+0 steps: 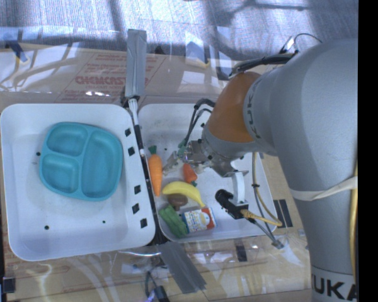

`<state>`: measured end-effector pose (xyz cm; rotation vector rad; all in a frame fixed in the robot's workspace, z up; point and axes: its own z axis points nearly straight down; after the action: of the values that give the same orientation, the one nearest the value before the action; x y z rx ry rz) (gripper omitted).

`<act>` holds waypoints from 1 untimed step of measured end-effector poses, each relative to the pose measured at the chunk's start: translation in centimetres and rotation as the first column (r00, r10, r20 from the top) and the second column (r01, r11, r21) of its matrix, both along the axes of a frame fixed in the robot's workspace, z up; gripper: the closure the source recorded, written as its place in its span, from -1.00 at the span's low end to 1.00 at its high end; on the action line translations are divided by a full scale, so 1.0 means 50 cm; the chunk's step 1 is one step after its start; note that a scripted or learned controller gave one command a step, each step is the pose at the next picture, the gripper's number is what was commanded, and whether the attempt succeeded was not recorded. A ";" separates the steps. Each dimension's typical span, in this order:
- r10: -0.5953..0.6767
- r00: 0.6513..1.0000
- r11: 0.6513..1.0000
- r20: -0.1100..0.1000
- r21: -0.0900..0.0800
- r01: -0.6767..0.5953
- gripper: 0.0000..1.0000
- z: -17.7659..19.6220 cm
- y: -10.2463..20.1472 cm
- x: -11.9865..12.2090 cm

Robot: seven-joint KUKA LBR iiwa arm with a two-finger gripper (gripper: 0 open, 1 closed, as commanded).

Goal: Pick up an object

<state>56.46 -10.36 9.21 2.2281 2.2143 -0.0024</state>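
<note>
Arm (pixel 302 118) is reaching in from the right of the frame, smooth grey casing with a glossy orange band (pixel 230 115) above the wrist. It's hanging over the right bin (pixel 164 126) and covering most of that bin's right half. Claw (pixel 188 158) is sitting low near the middle of that bin, pointing left; can't tell from this angle whether it's apart, together or clamped on anything. Small red-orange piece (pixel 189 172), stubby and smooth, is lying just below the claw, touching or just beside it, can't tell which. The other items are bunching in the lower-left part of the same bin. A tapered orange carrot (pixel 155 173) with a green top is lying along the left wall, with a curved yellow banana (pixel 184 190) just right of it. A rounded brown lump (pixel 177 201) is tucking under the banana's curve, with a flat green piece (pixel 172 219) below that. A small bottle (pixel 198 219) with a printed label is lying on its side near the bottom wall. Carrot and banana are crowding the red-orange piece from the left and below. Left bin (pixel 19 219), shallow white plastic with rounded corners, is carrying a matte teal plate (pixel 82 160) moulded into three compartments, well apart from the claw. Black clips (pixel 138 168) are lining the seam between the bins. Counter (pixel 82 80) is showing brown card with red print under a shiny reflective sheet at the upper left.
</note>
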 end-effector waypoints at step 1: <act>0.002 1.000 1.000 -0.003 0.001 -0.002 1.00 0.018 0.000 -0.001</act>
<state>56.41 -10.35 10.11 2.2282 2.2183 -0.0048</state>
